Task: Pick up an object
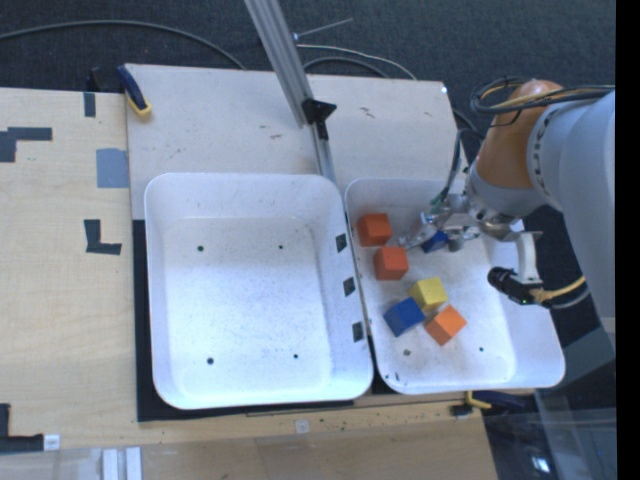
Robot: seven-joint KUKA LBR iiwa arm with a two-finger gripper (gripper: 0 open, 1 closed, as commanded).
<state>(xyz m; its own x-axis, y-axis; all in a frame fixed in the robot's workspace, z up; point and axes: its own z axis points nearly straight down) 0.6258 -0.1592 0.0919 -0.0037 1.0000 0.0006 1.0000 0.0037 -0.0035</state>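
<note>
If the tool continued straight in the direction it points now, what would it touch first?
The tool points toward the view's left, low in the right bin. Probably it would meet the orange block first, or the other orange block; depth is unclear.

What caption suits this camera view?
Gripper low in the right bin beside five coloured blocks; left bin alongside.

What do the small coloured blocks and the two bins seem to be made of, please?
The blocks, such as the yellow block and blue block, look like painted wood or foam: flat matte colour, no shine. The bins look like thin moulded plastic: glossy white, rounded rims.
</note>
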